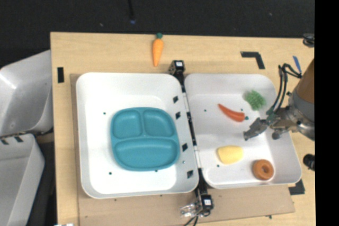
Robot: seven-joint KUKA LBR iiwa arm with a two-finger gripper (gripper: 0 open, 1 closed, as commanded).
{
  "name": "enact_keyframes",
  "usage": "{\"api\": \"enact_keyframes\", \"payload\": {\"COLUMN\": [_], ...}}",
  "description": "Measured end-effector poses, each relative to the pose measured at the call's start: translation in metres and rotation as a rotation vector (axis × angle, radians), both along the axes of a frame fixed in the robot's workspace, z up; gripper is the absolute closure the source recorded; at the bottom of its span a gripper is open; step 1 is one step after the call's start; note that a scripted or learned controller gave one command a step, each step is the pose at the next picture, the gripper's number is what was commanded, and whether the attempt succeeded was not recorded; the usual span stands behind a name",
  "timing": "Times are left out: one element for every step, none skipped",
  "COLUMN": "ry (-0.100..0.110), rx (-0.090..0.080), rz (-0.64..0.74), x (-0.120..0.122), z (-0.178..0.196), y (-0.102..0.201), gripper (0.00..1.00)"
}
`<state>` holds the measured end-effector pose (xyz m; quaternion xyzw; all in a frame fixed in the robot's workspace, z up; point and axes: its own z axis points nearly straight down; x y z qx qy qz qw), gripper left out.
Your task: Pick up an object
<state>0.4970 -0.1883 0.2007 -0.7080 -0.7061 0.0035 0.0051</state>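
No readable labels anywhere. End effector (258, 129) over right bin (212, 93), partly cut off, grip state unclear. Chili (231, 112), lemon (230, 154), donut (263, 169) lying loose there.

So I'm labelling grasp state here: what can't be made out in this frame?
- Gripper: small and dark in the camera view; finger state unreadable.
- Arm: cut off by the right edge.
- Green item: too blurred to identify.
- Black clip between the bins: too small for detail.
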Motion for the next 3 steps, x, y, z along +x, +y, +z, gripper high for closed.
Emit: {"api": "enact_keyframes", "payload": {"ry": [-0.013, -0.008, -0.009], "rx": [-0.003, -0.002, -0.002], "rz": [0.004, 0.003, 0.002], "x": [0.003, 0.006, 0.005], "z": [0.006, -0.056, -0.103], "y": [0.0, 0.003, 0.002], "gripper": [0.0, 0.0, 0.0]}}
